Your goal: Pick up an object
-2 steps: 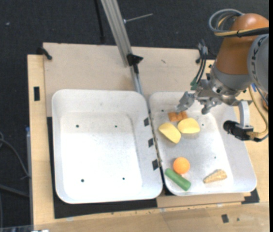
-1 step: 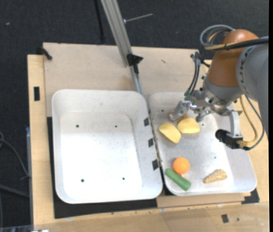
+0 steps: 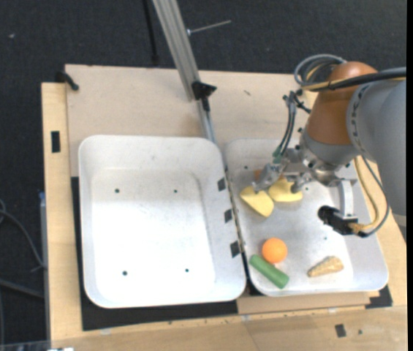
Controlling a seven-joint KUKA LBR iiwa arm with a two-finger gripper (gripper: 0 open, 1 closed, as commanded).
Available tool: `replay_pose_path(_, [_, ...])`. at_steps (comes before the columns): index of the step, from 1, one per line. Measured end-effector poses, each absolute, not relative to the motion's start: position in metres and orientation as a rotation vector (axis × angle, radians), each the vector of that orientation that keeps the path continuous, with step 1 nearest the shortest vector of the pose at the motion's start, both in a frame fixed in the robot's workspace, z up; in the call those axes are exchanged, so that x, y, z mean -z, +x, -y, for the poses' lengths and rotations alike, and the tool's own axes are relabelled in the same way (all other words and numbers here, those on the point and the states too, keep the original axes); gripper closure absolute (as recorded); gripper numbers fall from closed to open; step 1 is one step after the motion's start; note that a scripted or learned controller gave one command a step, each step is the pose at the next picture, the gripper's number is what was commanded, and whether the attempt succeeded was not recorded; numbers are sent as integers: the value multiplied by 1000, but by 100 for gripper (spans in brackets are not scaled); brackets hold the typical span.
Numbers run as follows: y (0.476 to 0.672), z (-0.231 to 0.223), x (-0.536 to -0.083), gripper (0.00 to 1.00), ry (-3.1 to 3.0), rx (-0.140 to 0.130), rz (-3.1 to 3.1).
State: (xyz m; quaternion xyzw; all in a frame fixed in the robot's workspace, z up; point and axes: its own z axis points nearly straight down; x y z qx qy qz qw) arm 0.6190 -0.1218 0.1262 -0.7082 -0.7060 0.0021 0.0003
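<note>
The right bin (image 3: 363,269) holds two pale yellow pieces: one (image 3: 257,201) near its left wall and one (image 3: 286,191) just right of it. An orange ball (image 3: 274,250) lies lower down, with a green cylinder (image 3: 269,270) below it and a tan wedge (image 3: 325,267) to the right. My gripper (image 3: 281,174) hangs low over the upper part of the right bin, right above the two yellow pieces. The wrist hides its fingertips.
The left bin (image 3: 89,196) sits beside the right one. A slanted metal post (image 3: 180,42) rises from behind the bins. A black cable connector (image 3: 338,220) hangs from the arm over the right bin's middle.
</note>
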Motion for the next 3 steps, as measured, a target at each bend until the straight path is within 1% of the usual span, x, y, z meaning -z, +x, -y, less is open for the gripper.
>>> replay_pose_path(1, [621,122,-140,100,-2233,5,2216])
replay_pose_path(2, [618,131,-199,100,-2228,6,2223])
replay_pose_path(3, [629,134,-259,100,-2223,8,2230])
